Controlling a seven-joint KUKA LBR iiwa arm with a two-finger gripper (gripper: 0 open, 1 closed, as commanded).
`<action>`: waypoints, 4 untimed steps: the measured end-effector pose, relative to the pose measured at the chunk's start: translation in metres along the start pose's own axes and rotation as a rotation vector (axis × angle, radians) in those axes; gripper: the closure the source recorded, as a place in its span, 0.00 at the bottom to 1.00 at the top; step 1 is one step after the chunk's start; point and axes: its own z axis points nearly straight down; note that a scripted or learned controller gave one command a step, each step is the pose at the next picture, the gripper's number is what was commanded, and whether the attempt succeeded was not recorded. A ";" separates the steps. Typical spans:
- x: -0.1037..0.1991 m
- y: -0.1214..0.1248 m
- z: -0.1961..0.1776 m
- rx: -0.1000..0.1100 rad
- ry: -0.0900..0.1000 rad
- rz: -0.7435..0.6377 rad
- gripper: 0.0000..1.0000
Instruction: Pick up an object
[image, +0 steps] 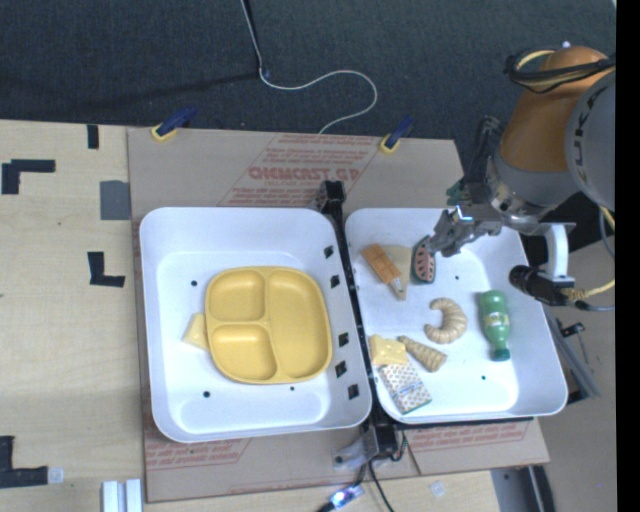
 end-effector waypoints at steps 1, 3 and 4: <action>0.050 -0.020 -0.009 0.004 0.002 -0.005 1.00; 0.097 -0.034 0.011 0.006 -0.001 0.001 1.00; 0.098 -0.030 0.003 0.004 0.000 0.000 1.00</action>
